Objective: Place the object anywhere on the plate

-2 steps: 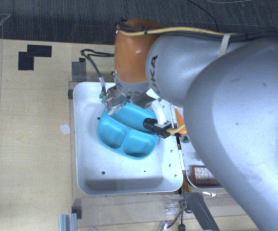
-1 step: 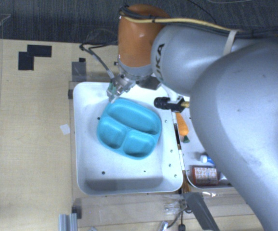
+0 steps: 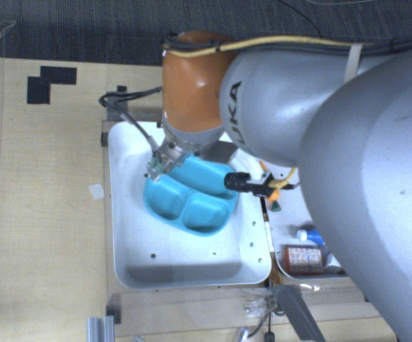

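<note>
Arm [image 3: 299, 112] reaches in from the right, orange band [image 3: 192, 84] above the L bin [image 3: 131, 191]. Pincer [image 3: 160, 164] sits low at the upper-left rim of the blue divided plate [image 3: 192, 205]; the plate lies in the middle of the L bin and spreads down and to the right from the pincer tip. Can't tell if the pincer is wide or narrow, or whether anything is in it, as it's too small and partly hidden by the wrist. R bin [image 3: 290, 216], mostly behind the arm, has a small box w/ red-white print [image 3: 306, 259] and a blue-white item [image 3: 310, 235] just beside it, both well apart from the pincer. Pale tabletop [image 3: 42, 191] to the left.
</note>
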